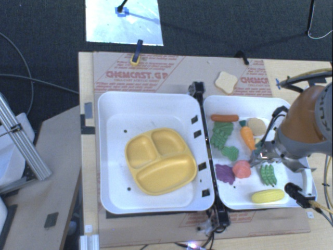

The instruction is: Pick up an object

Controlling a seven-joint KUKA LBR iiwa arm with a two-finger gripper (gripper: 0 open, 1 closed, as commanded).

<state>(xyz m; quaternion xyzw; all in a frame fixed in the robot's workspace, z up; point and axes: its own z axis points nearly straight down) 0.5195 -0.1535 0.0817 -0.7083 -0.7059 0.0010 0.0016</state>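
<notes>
I count two white bins on the table: a left bin [109, 139] and a right bin [229, 199]. One yellow divided plate [160, 160]. One hot dog [224, 118], one carrot [247, 137], one corn cob [268, 196], one pink round fruit [241, 169], one purple piece [225, 173], three green pieces [222, 134] [230, 152] [268, 175]. One slice of toast [226, 82] outside the bins.

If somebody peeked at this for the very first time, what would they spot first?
Probably the big yellow divided plate, sitting alone in the left bin. Next, the heap of bright toy food in the right bin: an orange carrot, a red sausage, a yellow corn cob. The grey and orange arm leans in from the right over that food.
</notes>
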